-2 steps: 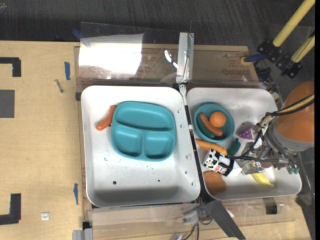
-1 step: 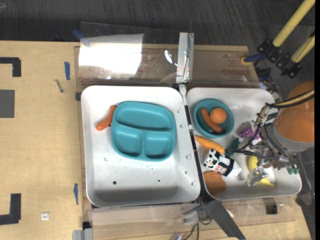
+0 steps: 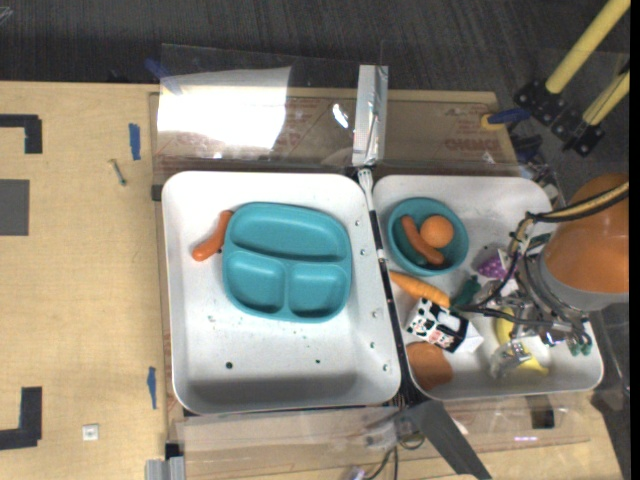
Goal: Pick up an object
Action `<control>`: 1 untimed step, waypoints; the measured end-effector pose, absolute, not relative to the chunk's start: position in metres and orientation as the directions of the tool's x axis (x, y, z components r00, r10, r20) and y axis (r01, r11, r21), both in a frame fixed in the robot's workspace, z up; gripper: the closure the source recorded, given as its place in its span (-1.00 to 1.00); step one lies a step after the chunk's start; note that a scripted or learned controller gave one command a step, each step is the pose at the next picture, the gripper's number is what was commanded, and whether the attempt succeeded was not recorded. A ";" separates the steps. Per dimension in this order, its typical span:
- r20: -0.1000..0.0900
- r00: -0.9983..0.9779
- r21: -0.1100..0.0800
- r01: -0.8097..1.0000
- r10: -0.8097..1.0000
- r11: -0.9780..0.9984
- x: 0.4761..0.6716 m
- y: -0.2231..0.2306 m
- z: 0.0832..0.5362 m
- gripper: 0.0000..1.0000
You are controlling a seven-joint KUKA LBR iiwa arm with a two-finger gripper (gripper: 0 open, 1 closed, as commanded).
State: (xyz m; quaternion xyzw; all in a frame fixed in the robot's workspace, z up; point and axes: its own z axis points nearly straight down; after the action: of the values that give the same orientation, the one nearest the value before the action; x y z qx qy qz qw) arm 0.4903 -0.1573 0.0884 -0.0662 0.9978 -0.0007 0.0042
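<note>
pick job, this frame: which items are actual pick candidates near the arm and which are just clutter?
In play, right bin, under the arm:
- gripper
- yellow item below it
- purple item
- black-and-white patterned item
- carrot
- orange ball
- teal bowl holding an orange

Lying about, left bin:
- teal divided plate
- orange piece touching its left rim

A light wooden surface [image 3: 70, 298] carries black tape marks [image 3: 22, 133] and small blue tape strips [image 3: 134, 140] along its left part. A clear plastic sheet [image 3: 225, 118] glares white behind the bins. Dark carpeted floor [image 3: 300, 13] lies beyond, where yellow poles [image 3: 598, 28] slant at the upper right.
</note>
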 end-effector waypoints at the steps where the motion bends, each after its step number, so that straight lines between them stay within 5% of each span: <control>1: -0.025 -0.991 -0.008 -0.134 -0.134 0.991 0.496 -0.157 0.102 1.00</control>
State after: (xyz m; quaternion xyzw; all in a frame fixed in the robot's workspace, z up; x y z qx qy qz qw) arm 0.4955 -0.1566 0.1015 -0.0670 0.9977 -0.0029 0.0125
